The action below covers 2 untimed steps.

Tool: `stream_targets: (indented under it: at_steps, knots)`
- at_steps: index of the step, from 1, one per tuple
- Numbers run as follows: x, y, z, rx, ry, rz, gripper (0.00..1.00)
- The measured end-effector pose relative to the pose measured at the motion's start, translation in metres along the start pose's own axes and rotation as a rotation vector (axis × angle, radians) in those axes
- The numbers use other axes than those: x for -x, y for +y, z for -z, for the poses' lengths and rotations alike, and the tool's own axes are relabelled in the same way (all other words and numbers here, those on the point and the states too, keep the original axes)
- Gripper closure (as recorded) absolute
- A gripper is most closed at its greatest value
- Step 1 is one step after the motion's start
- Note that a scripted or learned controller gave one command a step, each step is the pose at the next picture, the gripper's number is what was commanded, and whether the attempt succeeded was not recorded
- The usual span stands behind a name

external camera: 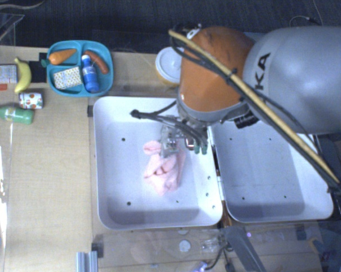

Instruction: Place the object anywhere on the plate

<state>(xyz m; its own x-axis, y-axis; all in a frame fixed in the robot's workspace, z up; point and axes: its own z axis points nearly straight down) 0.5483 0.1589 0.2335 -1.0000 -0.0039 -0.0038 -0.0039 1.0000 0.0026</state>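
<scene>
Camera view: you see the grey arm with its orange band coming in from the right and hanging over the left bin. The gripper points down near that bin's right half, close to the wall shared with the right bin.

The pink object, soft and lumpy like a crumpled cloth or toy, lies on the left bin's floor, roughly in the middle, slightly right of centre. Its upper end reaches up to the gripper and sits directly below the fingers. You can see pink just under and beside the metal tips, so they look touching or nearly so, but you cannot tell whether any of it is actually between them. You also cannot tell whether the fingers are spread or pressed together; the wrist and a dark cable clutter that spot.

Most of the object trails down and left from the tips, resting flat on the bin floor.

On the desk at upper left, well apart from the bins, there is a blue divided tray holding toy food. A banana, a small can and a green bottle sit to its left. A pale round plate sits on the desk just above the left bin's top right corner, partly hidden by the orange band.
</scene>
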Motion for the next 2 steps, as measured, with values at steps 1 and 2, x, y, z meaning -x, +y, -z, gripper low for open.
stream_targets:
  at_steps: [1,2]
  knots:
    - [-0.0233,0.0451,-0.0063,0.000,-0.001,0.000,1.00]
    - [-0.0232,0.0450,-0.0062,0.001,-0.001,0.000,0.00]
